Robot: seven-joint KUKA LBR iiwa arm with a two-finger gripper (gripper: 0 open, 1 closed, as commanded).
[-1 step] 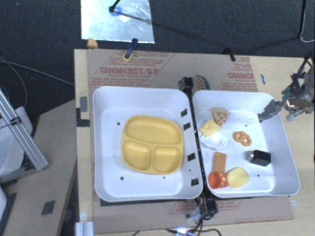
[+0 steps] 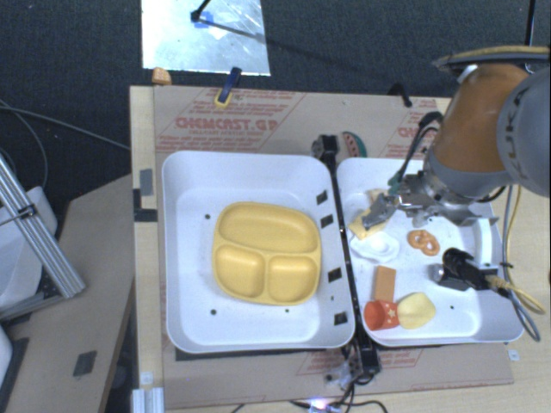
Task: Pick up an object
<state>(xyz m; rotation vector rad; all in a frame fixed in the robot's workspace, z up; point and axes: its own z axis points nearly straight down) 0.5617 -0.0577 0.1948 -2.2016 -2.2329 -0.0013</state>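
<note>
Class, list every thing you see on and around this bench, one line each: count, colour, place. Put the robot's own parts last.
bins: two, white, side by side on the cardboard
divided tray: one, yellow, middle of the left bin
pretzel: one, brown, middle of the right bin
white piece: one, white, left of the pretzel
flat bar: one, tan-orange, below the white piece
red piece: one, red, right bin's front
yellow lump: one, pale yellow, beside the red piece
cardboard: one, brown, red print, under the bins
metal sheet: one, silver, on the dark floor behind
arm: one, grey and orange, from the right
gripper: one, over the right bin's rear left
</note>
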